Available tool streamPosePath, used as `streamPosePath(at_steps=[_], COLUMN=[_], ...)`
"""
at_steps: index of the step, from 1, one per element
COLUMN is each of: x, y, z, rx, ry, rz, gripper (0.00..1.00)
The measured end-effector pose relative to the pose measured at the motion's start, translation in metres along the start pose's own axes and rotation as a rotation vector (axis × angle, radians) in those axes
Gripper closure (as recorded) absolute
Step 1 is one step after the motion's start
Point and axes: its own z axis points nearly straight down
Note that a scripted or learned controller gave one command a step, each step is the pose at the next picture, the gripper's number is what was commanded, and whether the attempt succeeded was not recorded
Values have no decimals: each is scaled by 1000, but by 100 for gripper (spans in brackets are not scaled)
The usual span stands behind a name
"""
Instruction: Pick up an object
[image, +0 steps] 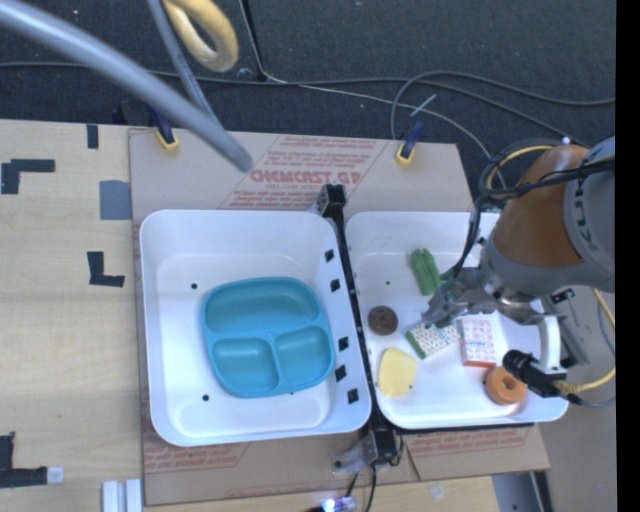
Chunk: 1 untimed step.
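Observation:
The right bin (400, 232) holds a green pickle-shaped piece (425, 270), a brown round cookie (382, 320), a yellow wedge (397, 372), a green-and-white checked packet (432, 341), a white card with red print (477, 340) and an orange doughnut (503, 386). My gripper (446, 305) hangs low over the bin's middle, right above the checked packet and just right of the pickle piece. Nothing is visibly held between its fingers.
The left bin (165, 260) holds a blue three-compartment tray (268, 335). A black divider clip strip (342, 300) runs between the bins. Cables (430, 110) loop behind the right bin, and a grey pole (120, 60) crosses the top left.

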Motion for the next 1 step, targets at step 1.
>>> streamPosePath(at_steps=[1], x=[-8], y=[0], z=[-60], rx=[-3], ry=[-1], rz=[1], gripper=[100])
